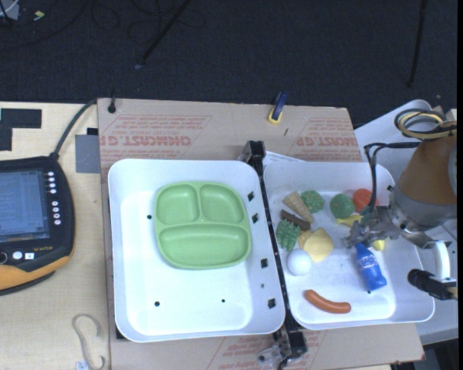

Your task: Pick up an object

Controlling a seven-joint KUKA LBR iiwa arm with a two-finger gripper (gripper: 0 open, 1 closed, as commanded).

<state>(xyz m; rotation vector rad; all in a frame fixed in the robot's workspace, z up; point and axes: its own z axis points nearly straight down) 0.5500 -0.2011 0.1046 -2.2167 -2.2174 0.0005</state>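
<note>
The end effector hovers at the right of the frame over the right bin; whether it is apart or together I cannot tell. The blue bottle lies just below it, long axis running up-down, slightly tilted.

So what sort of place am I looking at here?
Most likely a robotics lab bench set up for pick-up trials: two white bins on taped-down cardboard, a teach pendant at the bench's left end, and toy food such as a sausage under the arm's claw.
</note>
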